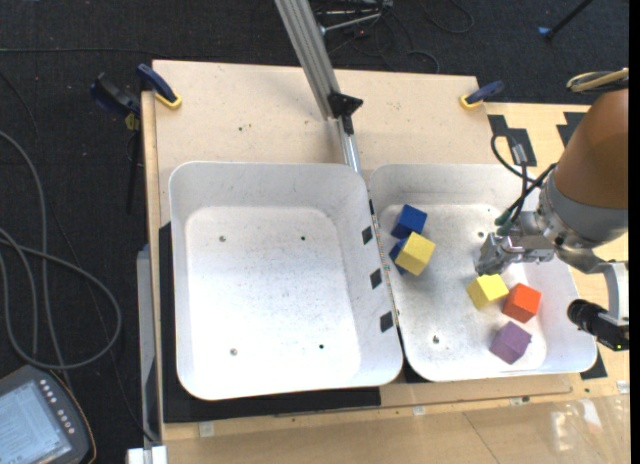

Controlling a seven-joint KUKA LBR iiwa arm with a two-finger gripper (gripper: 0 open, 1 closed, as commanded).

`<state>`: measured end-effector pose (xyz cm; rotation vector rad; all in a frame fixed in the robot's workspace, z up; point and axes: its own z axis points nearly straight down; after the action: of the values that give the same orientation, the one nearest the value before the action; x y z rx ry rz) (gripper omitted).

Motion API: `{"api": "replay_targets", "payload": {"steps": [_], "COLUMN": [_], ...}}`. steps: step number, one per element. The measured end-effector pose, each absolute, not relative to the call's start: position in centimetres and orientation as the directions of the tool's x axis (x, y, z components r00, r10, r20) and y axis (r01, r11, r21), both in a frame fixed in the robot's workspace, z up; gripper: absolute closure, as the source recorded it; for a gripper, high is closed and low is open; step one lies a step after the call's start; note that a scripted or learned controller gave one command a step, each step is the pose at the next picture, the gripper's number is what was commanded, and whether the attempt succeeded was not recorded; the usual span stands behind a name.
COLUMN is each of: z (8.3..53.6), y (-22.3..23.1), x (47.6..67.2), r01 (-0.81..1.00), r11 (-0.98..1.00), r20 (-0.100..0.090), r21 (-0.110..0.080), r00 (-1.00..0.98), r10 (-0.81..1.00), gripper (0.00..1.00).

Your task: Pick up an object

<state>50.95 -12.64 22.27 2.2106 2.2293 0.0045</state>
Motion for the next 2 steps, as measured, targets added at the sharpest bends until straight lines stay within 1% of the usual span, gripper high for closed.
{"api": "replay_targets", "payload": {"steps": [1,2], "z": [21.5,22.2], "y": [-6.8,-1.5], "x": [50.8,49.8], "r01": [1.000,1.000], "r11": [0.009,0.009], "r20": [0.002,0.003], "r21": [-0.001,0.000], "r00": [-0.009,-0.009], "r10": [1.000,1.000], "gripper": [1.00,1.00]}}
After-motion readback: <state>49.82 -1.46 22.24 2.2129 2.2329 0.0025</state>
